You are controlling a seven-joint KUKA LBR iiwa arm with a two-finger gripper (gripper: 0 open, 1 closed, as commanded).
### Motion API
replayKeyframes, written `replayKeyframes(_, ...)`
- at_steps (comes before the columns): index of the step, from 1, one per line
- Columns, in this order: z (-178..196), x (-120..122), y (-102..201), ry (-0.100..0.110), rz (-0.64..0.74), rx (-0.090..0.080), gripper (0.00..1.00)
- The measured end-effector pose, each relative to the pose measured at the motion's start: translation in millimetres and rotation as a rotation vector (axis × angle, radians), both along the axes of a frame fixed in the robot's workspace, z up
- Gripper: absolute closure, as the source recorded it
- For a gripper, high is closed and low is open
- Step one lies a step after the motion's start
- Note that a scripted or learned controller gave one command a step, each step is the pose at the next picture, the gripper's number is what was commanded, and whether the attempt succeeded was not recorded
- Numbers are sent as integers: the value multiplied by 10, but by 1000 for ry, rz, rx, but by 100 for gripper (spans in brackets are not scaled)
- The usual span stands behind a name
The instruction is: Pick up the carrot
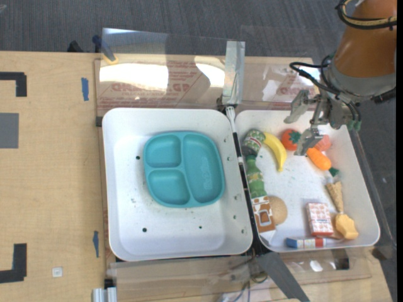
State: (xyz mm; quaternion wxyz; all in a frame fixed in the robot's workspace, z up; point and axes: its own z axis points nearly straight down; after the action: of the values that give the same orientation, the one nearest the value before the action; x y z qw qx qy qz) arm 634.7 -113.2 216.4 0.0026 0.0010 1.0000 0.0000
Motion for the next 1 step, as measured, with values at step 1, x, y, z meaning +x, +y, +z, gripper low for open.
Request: replayKeyframes(1, -1199, 17, -584, -4, -38, -1, 0)
